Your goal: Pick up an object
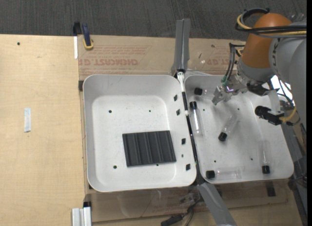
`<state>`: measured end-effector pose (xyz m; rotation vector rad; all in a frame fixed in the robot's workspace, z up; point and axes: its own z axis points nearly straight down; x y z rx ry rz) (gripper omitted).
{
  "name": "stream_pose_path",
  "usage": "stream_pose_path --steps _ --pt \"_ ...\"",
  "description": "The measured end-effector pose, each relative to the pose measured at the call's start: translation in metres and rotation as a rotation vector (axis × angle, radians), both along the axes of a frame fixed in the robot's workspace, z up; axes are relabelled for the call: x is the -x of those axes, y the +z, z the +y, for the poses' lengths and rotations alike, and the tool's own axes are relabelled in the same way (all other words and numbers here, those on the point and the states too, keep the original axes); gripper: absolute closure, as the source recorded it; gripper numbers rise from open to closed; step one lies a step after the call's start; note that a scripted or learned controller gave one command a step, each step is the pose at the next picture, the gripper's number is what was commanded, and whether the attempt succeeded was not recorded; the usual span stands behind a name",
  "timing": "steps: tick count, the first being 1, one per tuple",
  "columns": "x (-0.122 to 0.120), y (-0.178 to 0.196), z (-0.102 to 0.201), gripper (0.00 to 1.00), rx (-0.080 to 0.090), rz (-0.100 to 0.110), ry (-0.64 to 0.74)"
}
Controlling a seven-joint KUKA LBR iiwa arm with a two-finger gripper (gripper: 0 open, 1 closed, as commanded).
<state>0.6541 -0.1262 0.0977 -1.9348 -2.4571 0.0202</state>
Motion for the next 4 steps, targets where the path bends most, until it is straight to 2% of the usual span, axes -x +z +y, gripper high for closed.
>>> stream_pose_path --steps 1,2,3,4 --pt "-0.005 0.094 0.063 1.00 -0.001 -0.019 0.027" --pt "0.025 0.068 -0.023 1.00 -0.006 -0.019 0.516" --pt "0.024 0.077 -0.024 1.00 -0.005 -0.022 0.512" --pt "0.113 0.146 -0.003 1.00 -0.006 -0.019 0.545"
